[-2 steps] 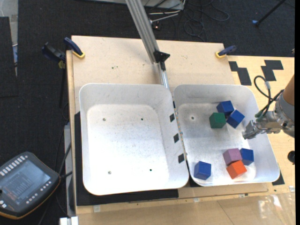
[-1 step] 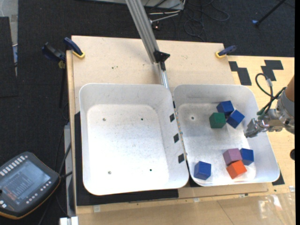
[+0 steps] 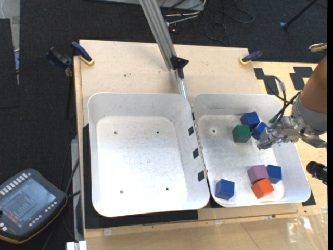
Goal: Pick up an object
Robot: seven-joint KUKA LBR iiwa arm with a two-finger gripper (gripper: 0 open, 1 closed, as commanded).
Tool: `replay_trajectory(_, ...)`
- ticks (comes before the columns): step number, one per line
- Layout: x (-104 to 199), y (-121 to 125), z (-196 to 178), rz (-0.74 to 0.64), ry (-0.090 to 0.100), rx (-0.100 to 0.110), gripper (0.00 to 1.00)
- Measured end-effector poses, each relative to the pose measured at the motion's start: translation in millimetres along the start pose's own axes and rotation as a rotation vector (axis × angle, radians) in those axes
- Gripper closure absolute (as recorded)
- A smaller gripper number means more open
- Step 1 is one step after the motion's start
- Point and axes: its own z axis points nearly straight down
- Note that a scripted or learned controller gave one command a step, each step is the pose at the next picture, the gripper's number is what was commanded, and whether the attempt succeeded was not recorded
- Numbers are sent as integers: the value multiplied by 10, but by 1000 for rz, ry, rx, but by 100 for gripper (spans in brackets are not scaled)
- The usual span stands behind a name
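The end effector point(image 3: 266, 137) sits low in the right bin point(image 3: 218, 199), against a blue block point(image 3: 259, 131); whether its grip is released or clenched cannot be told. Relative to the green block point(image 3: 241, 134): this blue block touches its right side, another blue block point(image 3: 250, 119) lies just behind. A purple block point(image 3: 256, 173), orange block point(image 3: 262, 188) and two blue blocks point(image 3: 274, 173) point(image 3: 225, 188) lie nearer the front rim.

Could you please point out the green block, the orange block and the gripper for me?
green block point(image 3: 241, 134): camera view, top face.
orange block point(image 3: 262, 187): camera view, top face.
gripper point(image 3: 264, 141): camera view, fingertip end.
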Motion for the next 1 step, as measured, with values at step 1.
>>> replay_trajectory(1,552,81,76,-1,1,3,100)
